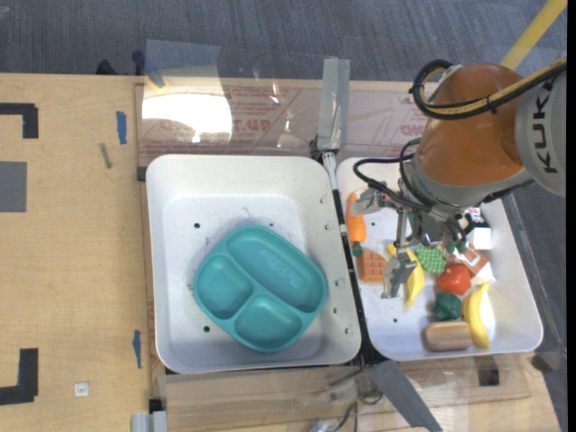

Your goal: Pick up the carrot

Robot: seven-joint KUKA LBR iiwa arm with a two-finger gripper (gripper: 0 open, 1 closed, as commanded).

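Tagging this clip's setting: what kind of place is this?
Likely a robot lab pick-and-place bench: two shallow white bins side by side on a cardboard-topped bench, toy food in the right bin, a teal divided plate in the left, and the arm over them.

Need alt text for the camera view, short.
The arm's tool hangs over the right bin among toy foods, beside an orange carrot near the bin's left wall. The left bin holds a teal divided plate.
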